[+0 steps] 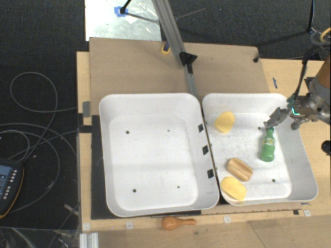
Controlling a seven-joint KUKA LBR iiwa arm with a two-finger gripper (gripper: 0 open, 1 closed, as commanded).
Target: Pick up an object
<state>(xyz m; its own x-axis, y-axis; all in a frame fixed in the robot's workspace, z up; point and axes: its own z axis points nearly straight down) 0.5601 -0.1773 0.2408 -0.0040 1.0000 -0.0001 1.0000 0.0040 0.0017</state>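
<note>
- The claw [274,120] reaches in from the right and hangs over the far right part of the right bin [302,161], just above the top of a green bottle [267,146].
- How far the claw stands open cannot be told from this slant; nothing is seen held by it.
- The green bottle lies in the right half of the right bin, its narrow end pointing to the far side, toward the claw.
- A round yellow object [225,122] lies at the far left of the same bin, well apart from the bottle.
- A tan bread-like roll [240,169] lies nearer, with a second yellow object [234,188] just beside it at the near left corner.
- The left bin [111,138] sits beside the right one, their rims meeting in the middle.
- On the counter [129,61], near the front edge below the bins, lies a small orange pear-shaped object [177,222].
</note>
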